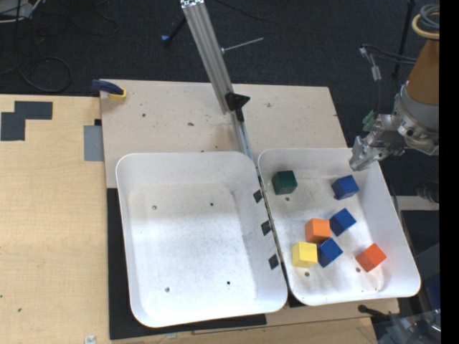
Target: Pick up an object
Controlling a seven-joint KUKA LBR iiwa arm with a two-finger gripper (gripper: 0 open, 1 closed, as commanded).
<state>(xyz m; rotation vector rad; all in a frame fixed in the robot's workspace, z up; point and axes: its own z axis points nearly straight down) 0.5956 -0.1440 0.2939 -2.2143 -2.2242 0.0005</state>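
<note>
The right bin (401,228) holds several small blocks: a dark green one (285,182) near its far left corner, a blue one (345,187) near the far right, and a cluster of an orange block (318,229), two more blue ones (342,221) (329,251) and a yellow one (304,254). A red-orange block (371,256) lies near the right wall. My gripper (361,155) hangs over the bin's far right corner, up and to the right of the far blue block. Nothing shows between its fingers.
The left bin (143,192) sits beside the right one, with black clips along the shared rims. A slanted aluminium bar (211,56) rises behind the bins. A blue and yellow clamp (109,88) lies at the bench's far left corner.
</note>
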